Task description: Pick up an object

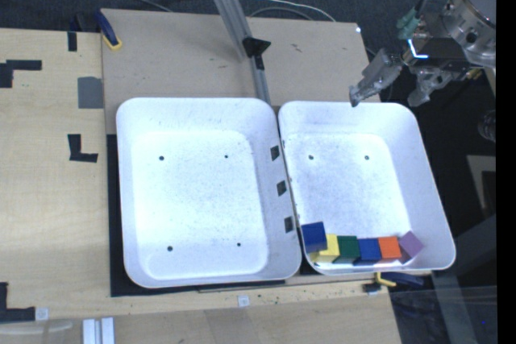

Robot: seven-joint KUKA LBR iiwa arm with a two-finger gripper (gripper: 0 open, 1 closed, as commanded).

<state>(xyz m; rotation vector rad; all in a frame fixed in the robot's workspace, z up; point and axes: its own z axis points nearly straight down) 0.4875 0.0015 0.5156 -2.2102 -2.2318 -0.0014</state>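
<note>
Along the front wall of the right bin [419,149] lies a row of small blocks: a blue block [313,235], a yellow block [328,251], a green block [347,246], a second blue block [369,250], an orange block [389,247] and a purple block [410,243]. My gripper [393,86] hangs above the right bin's far right corner, well away from the blocks. Its two fingers [369,82] are spread apart with nothing between them.
The left bin [129,173] sits beside the right one, with black clips along the shared wall. A slanted metal pole [230,0] rises behind the bins. Cables lie on the dark floor at the back. A yellow-and-blue clamp [109,32] sits at the bench's far left.
</note>
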